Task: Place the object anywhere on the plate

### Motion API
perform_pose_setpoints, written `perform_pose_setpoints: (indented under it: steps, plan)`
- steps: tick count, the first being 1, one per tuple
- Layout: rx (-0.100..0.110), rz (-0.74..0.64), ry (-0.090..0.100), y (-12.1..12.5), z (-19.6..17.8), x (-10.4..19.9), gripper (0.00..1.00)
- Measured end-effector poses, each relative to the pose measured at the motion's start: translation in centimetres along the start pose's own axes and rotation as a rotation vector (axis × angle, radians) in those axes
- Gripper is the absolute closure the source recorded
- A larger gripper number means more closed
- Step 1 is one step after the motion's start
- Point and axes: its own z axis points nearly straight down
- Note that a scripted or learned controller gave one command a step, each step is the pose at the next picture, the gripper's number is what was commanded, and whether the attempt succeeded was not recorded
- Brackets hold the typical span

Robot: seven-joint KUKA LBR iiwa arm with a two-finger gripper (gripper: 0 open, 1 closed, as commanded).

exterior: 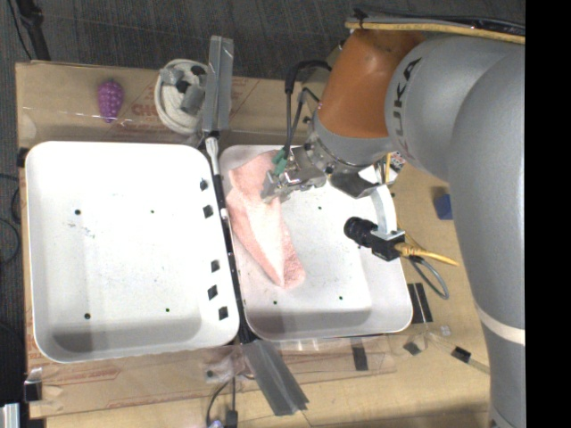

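1. Brown cardboard-coloured bench (pixel 80 105) carried two shallow white bins side by side, with dark carpet beyond its far edge.
2. Left bin (pixel 116 239) showed bare white floor with a few small dark dots.
3. Right bin (pixel 357 301) held a pink cloth-like object (pixel 263 226), lying along the bin's left wall, running from the far left corner down toward the middle of the floor.
4. No plate could be made out; whether either bin stood in for it could not be told.
5. Arm (pixel 446 87) reached in from the right, grey with its orange band (pixel 361 78) above the wrist, and hung over the far part of the right bin.
6. Gripper (pixel 285 181) sat at the far end of the pink object, its metal tip directly over or against the cloth's upper right edge. Whether it touched the cloth could not be settled from this angle.
7. Finger spacing: cannot tell; no cloth was seen between them.
8. Black cylindrical part (pixel 368 234) with a yellow cable (pixel 428 257) hung beside the wrist, over the right side of the right bin.
9. Purple object (pixel 110 99) lay on the bench beyond the left bin, well apart from the gripper.
10. Coil of white cord (pixel 178 96) sat near the far end of the divider between the bins.
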Motion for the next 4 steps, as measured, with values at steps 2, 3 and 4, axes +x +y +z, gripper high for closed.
perform_pose_setpoints:
  steps: [2, 3, 4]
  plan:
    - [0.001, -0.413, 0.000, -0.9, 0.1, 5.1, 1.00]
    - [0.001, -0.819, -0.001, -1.8, 0.9, 10.9, 1.00]
    - [0.001, -1.223, -0.002, -3.6, 0.3, 15.5, 1.00]
